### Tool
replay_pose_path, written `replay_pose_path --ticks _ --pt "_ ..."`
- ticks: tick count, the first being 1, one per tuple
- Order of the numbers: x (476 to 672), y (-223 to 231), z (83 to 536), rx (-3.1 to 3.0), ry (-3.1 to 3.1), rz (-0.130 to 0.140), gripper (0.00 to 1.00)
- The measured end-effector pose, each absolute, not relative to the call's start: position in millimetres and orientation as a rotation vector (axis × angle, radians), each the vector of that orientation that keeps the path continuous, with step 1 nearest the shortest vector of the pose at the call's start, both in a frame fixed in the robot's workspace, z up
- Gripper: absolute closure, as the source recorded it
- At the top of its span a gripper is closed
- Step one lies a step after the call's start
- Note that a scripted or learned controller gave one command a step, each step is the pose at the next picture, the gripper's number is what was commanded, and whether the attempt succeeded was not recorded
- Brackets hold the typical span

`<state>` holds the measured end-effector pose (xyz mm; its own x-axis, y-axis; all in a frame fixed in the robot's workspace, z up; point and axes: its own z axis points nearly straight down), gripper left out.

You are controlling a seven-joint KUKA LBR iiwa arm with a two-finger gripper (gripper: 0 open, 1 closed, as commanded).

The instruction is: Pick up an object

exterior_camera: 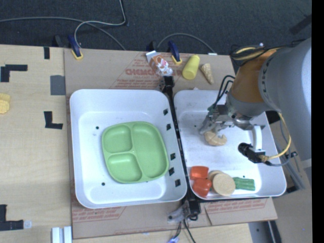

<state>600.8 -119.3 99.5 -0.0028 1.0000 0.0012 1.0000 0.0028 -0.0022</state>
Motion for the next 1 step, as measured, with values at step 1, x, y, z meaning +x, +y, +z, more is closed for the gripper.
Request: replay_pose_path --ticks 1 --pt "581.4 -28.6 184.5 -2.217 -2.225 -0.001 1.00"
